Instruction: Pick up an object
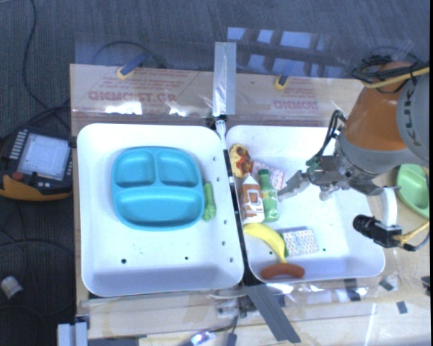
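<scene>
White bins, two in number, sit side by side on the desk (151,99). Left bin (101,265): one blue divided plate (157,187) and one green pod-shaped toy (209,201) lying just beside the plate's right edge. Right bin (346,262): one toy pizza slice (239,159) at the upper left, one orange-labelled bottle (251,200) and one green bottle (268,197) side by side, one pink-and-white packet (276,176) partly under them, one banana (267,238), one speckled packet (300,242) beside the banana, and one sausage (282,271) near the front wall. Grey arm (379,132) with orange band reaches over the right bin; its pincer (294,182) hovers near the pink-and-white packet, and whether its tips are apart or together cannot be told.
</scene>
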`<state>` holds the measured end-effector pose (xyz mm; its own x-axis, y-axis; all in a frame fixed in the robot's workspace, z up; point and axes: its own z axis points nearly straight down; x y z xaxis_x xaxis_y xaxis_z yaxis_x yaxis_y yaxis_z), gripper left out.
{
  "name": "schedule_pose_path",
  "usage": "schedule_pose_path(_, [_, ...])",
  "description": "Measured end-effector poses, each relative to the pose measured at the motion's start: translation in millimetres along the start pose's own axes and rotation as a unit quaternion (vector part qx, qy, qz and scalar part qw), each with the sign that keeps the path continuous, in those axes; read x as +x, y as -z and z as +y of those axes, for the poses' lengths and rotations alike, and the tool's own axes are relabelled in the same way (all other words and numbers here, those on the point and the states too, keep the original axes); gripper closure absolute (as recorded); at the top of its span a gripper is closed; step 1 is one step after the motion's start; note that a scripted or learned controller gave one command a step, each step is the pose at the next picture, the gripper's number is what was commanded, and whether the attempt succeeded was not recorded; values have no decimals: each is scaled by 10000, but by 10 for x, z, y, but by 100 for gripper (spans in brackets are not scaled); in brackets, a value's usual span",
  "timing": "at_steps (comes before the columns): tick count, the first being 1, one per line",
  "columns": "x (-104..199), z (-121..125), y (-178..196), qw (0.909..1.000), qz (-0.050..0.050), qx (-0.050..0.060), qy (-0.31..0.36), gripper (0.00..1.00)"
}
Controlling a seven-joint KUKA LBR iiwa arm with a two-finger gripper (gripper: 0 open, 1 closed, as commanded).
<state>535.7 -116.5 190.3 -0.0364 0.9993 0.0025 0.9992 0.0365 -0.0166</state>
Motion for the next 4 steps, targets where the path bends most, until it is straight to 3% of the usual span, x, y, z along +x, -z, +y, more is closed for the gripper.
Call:
schedule_pose_path(1, [-17,338,-746,9889,-5,-97,-1482,0])
schedule_pose_path(2, [-966,744,-508,9806,-15,-49,-1960,0])
schedule_pose_path(3, [-847,812,-998,9937,26,-102,-1114,0])
schedule_pose_path(4, [-706,1070,-581,9994,-29,-52,-331,0])
